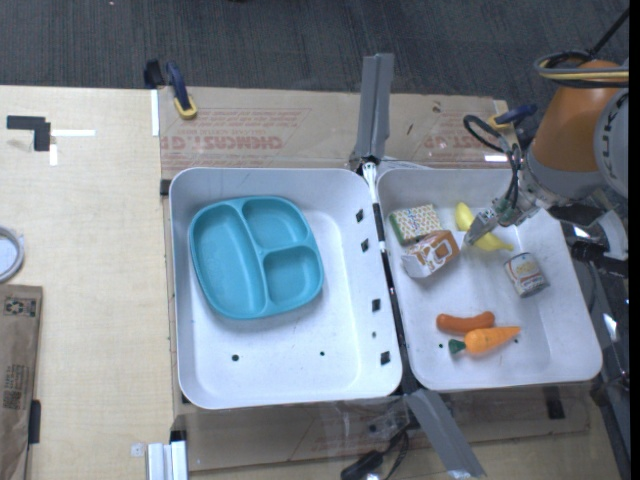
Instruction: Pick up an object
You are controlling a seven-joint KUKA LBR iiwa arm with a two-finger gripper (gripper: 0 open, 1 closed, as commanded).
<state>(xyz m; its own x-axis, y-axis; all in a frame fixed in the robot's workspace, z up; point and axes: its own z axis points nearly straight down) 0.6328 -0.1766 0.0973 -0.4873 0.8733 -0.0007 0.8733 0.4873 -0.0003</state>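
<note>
The right bin holds several small items. A yellow toy piece lies at its back middle, and my gripper hangs right over its right half, low in the bin. More yellow pokes out just below the gripper. To the left sit a green and white box and a brown and white carton. A small tin can lies to the right of the gripper. An orange sausage shape and a carrot lie near the front.
The left bin holds a blue divided plate. A grey divider post stands between the bins at the back. Cables trail behind the right bin near the arm.
</note>
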